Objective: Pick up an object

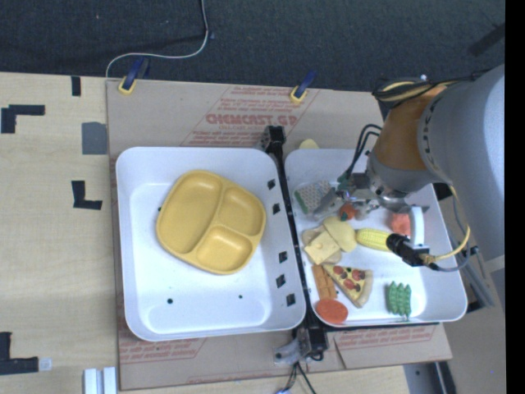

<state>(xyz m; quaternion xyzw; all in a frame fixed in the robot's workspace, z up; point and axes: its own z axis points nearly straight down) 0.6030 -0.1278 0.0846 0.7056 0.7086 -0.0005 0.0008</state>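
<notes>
Basically tool [354, 203] sits low over crowded toy food [340, 245]; can't tell its opening; risk: pinching nothing or nudging neighbours

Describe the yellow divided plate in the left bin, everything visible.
The yellow divided plate looks like moulded plastic, glossy, rounded-square, with three compartments: a large one toward the upper left, two smaller ones toward the right and bottom. All three look empty. It lies flat, right side up, turned at an angle to the walls of the left bin, on the bin's floor a little above centre. Nothing else touches it.
</notes>
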